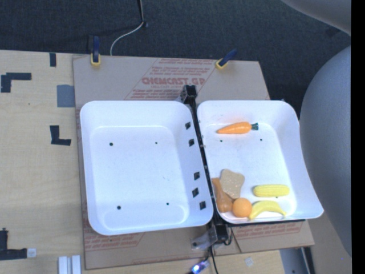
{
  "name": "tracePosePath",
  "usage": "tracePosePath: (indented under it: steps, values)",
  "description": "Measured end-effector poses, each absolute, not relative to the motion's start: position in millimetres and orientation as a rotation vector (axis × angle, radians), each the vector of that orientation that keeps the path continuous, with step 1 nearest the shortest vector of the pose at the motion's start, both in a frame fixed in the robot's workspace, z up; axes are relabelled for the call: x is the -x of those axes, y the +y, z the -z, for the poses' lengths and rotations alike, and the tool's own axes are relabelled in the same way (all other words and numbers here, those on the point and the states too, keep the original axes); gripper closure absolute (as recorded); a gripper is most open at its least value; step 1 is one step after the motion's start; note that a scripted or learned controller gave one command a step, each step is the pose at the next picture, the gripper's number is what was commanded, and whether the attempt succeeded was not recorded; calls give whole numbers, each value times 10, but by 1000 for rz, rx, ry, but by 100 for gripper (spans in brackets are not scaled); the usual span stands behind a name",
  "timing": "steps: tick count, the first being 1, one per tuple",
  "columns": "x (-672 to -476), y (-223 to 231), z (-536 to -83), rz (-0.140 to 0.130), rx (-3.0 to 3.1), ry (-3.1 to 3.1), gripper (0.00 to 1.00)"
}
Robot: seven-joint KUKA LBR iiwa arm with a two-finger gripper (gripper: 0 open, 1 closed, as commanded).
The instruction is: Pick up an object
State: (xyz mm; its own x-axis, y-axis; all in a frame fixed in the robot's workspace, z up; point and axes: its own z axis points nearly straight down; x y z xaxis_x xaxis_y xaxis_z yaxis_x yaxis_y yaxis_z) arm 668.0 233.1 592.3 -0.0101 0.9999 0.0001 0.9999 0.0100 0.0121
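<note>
At the near edge of the right-hand shallow white plastic bin (288,116), a curved yellow plastic banana (267,210) is seen lying against the front wall. Just to its left a round orange plastic fruit (242,208) is found, touching the banana's end. A long tan-brown piece, perhaps a sausage or bread roll (222,196), is seen just left of the orange and appears to touch it; its shape is partly covered, so its kind cannot be told with certainty. A beige slice of toy bread (232,182) is laid over the upper part of that piece. To the right, a yellow corn cob (271,190) is placed lengthwise just above the banana, near the right wall.

Farther back in the same bin, well apart from the front cluster, an orange plastic carrot with a green tip (234,128) is seen lying crosswise, tip pointing right.

The left-hand shallow white plastic bin (91,124) is set side by side with the right one, the two being joined along a dark central strip. Both are borne on a brown cardboard sheet (171,79) laid on the pale wooden tabletop (28,164), the sheet being clipped at its far edge by two yellow-and-blue clamps (94,57).

A large grey rounded part of the arm (333,136) is seen at the right; the state of the hand cannot be told.
</note>
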Motion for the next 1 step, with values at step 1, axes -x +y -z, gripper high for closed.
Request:
tracePosePath:
  steps: [1]
  values:
    - [-6688, 2346, -6020, -29, -2201, 2222, 100]
